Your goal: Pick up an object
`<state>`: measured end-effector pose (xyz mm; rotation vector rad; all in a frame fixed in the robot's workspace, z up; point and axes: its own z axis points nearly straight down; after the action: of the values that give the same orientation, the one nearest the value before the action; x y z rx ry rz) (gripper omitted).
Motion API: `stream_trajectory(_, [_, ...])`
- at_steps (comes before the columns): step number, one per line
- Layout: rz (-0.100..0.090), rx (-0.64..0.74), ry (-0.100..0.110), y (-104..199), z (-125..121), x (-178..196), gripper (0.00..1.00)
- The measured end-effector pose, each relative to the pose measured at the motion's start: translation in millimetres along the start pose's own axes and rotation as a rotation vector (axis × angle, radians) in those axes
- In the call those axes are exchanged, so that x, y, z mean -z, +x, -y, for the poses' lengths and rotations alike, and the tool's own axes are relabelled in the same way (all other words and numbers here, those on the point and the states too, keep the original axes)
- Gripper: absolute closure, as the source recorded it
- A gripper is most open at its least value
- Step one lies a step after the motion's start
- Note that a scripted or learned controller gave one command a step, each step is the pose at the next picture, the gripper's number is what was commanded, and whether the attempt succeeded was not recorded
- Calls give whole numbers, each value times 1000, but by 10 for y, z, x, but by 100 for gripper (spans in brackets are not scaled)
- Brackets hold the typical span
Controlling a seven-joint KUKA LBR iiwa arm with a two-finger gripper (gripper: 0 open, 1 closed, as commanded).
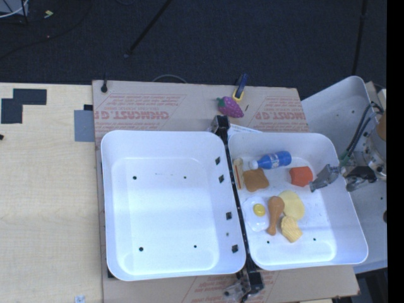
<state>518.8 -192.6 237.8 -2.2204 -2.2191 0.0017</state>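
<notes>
The gripper (338,177) hangs over the right edge of the right-hand bin (344,242), its two dark fingers apart with nothing between them, so by the look of it the pick has not been made and the whole of the lift is left to do. No one item is named as the target; the nearest candidate is an orange block (301,175), lying just beside the gripper's left finger, though whether the two touch is not clear. The right-hand bin holds all the goods: a blue bottle (272,160) with a white cap near the far wall, a brown toast slice (255,180), a fried egg (258,209), a chicken drumstick (275,212) and two pale yellow pieces (291,216) clustered toward the middle. The left-hand bin (113,169) shows bare white floor. A purple toy (231,106) sits on the cardboard beyond both bins.
</notes>
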Motion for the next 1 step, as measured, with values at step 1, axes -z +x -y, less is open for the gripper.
stream_trajectory(1, [-7,1,14,494,473,-1243,0])
